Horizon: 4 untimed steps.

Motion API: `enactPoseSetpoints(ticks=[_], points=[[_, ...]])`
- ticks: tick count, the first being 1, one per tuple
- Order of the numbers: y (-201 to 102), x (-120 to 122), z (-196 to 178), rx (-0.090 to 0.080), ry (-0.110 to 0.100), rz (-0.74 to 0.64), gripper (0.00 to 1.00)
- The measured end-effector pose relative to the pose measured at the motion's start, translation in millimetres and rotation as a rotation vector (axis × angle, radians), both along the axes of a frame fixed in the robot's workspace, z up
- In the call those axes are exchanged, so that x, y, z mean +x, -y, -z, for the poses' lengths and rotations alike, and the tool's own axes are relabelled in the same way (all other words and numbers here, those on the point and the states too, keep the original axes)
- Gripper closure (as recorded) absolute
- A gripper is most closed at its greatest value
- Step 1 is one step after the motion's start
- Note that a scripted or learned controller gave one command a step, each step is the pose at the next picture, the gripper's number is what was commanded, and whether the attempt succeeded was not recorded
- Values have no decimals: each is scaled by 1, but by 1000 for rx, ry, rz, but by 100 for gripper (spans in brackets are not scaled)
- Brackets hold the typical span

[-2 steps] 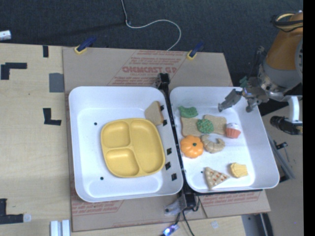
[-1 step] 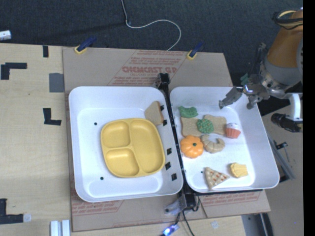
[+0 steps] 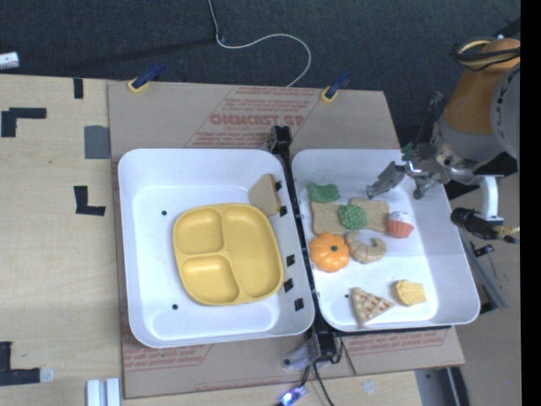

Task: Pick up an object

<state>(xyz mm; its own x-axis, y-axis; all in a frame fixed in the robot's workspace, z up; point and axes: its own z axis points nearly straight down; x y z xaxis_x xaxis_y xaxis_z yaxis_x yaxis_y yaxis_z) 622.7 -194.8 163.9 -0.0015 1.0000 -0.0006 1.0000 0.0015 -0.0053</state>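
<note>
Crowding is the worry here, I'd say; the right bin (image 3: 439, 269) has its toy food packed close near the divider, the pumpkin (image 3: 330, 252) touching the biscuit (image 3: 367, 249) and the green piece (image 3: 352, 216) lying on the cracker (image 3: 338, 216), so a grab there could easily nudge a neighbour or close on two at once; the pizza slice (image 3: 369, 304) lies flat and might slip out of a pinch; the cupcake (image 3: 399, 224) and the small yellow piece (image 3: 410, 293) stand apart and look the easier picks. The left bin (image 3: 139, 227) holds the yellow tray (image 3: 226, 254) and a brown slice (image 3: 267, 195) beside it. The gripper (image 3: 397, 178) hangs over the right bin's far edge, fingers spread apart, nothing between them, touching nothing I can make out.
</note>
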Motion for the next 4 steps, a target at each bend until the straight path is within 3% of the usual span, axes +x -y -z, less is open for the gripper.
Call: enactPoseSetpoints(ticks=[1,2,3,4], points=[[4,2,44,-1,1,-1,0],[4,7,74,-4,19,1,0],[2,8,62,-4,21,-2,100],[-7,14,11,0,8,-1,100]])
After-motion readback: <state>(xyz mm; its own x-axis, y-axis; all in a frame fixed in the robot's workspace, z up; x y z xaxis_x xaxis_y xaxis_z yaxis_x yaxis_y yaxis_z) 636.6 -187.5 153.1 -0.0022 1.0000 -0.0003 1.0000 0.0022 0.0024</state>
